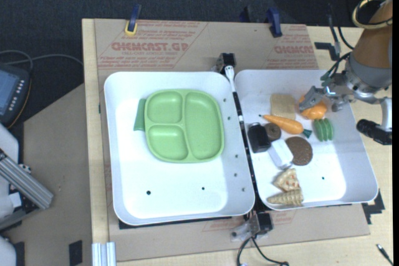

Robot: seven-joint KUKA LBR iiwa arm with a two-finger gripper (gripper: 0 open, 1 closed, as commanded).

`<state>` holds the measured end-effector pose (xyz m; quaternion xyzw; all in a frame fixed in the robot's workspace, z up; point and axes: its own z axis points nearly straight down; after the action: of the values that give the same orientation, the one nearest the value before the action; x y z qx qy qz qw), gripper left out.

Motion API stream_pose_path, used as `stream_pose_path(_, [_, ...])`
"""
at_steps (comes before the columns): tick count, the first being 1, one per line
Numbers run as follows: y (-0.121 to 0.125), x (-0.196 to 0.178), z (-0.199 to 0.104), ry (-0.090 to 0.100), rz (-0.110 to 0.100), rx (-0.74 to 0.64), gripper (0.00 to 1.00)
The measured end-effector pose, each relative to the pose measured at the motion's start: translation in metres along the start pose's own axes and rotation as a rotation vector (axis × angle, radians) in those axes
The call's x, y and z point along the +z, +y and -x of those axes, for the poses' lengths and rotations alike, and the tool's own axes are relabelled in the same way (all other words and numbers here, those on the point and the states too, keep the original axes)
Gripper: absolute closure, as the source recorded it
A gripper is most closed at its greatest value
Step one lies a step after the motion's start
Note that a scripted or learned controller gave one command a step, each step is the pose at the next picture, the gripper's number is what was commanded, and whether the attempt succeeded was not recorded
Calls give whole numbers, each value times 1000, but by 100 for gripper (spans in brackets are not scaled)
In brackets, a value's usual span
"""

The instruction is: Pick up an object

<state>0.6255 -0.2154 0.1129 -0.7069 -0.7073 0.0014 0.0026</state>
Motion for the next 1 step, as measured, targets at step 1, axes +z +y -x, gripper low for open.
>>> stream_pose_path(1, [2,27,-3,3,6,-2,0])
